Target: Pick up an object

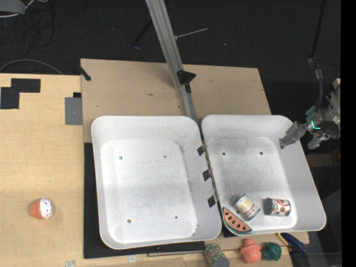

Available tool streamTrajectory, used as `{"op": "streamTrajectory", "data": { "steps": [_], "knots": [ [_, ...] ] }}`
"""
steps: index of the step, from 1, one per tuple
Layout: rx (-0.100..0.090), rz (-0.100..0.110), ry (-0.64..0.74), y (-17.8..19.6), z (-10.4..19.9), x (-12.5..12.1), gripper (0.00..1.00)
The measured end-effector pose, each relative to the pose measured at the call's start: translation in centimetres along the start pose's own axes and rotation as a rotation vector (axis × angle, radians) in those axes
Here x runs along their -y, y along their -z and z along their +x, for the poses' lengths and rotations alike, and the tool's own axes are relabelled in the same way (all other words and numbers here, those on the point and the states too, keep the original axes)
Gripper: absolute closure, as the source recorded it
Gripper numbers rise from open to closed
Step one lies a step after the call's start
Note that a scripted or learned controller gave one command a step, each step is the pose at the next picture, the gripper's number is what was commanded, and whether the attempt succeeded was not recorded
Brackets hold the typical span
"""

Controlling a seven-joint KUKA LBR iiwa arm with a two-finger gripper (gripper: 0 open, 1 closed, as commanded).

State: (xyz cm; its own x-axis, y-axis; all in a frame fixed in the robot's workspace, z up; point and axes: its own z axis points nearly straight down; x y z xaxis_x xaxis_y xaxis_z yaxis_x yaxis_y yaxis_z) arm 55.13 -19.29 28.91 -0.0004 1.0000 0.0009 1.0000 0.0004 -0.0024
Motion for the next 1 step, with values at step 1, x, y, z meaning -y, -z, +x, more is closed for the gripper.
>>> {"op": "streamTrajectory", "data": {
  "steps": [1],
  "knots": [
    [-0.001, 0.005, -0.001, -5.96, -0.57, -0.55, 0.00]
  ]
}}
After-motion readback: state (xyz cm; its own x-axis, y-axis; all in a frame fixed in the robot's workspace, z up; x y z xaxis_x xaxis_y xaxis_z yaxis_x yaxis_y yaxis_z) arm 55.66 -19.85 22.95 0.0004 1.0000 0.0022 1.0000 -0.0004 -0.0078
